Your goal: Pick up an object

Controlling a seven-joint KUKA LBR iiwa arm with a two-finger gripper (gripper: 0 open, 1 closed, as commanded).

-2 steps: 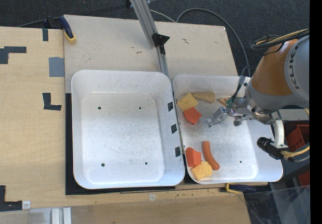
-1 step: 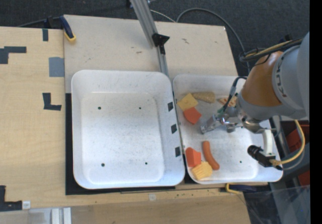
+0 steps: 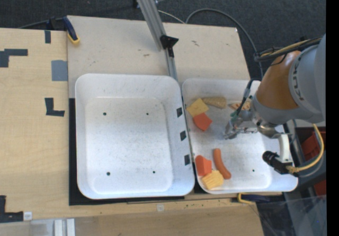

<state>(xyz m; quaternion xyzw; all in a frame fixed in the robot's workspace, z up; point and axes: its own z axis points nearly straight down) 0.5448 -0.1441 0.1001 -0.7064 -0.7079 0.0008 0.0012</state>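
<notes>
Seemingly early: hand [image 3: 233, 129] low over right bin [image 3: 249, 182], beside orange block [image 3: 202, 121]; finger state unreadable, nothing seen held. Grasp and lift remain.

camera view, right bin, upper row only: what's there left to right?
yellow block → tan piece → pincer, set slightly lower than the other two
</notes>
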